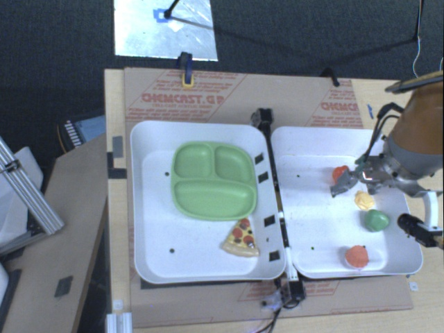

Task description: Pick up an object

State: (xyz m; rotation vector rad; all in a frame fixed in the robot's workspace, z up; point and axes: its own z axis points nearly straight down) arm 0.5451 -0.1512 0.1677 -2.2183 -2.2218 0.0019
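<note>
My gripper hangs low over the right bin, its grey fingers pointing left. A small red-orange object lies right at the fingertips, partly covered by them; I cannot tell whether it sits between them. A yellow piece lies just below the gripper. A green round object rests lower right, and an orange-red ball sits near the bin's front edge.
The left bin holds a green divided plate and a toy pizza slice near its front right. A black divider separates the bins. The arm's orange band fills the right side.
</note>
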